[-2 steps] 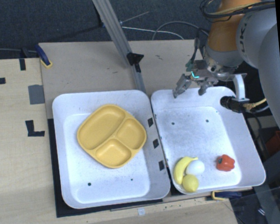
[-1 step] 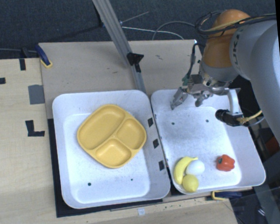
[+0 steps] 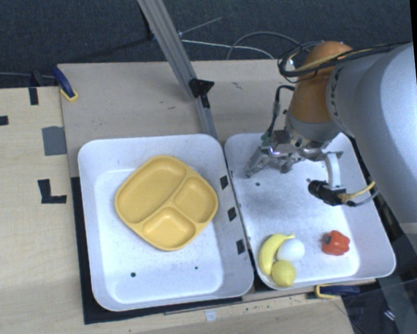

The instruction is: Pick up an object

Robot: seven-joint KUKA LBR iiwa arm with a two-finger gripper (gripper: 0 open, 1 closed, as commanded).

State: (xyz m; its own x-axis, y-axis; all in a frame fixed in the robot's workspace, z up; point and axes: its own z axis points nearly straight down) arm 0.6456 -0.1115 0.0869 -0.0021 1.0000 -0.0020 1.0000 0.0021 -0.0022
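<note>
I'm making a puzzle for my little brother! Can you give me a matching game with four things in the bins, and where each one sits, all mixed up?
Things:
1. yellow plastic divided plate
2. curved yellow banana
3. small red pepper
4. robot's two-finger gripper

Places:
A. near corner of the right bin, on the arm's side
B. over the far part of the right bin
C. middle of the left bin
D. near edge of the right bin, beside a white egg and a yellow lemon

Pairs: 1-C, 2-D, 3-A, 4-B
</note>
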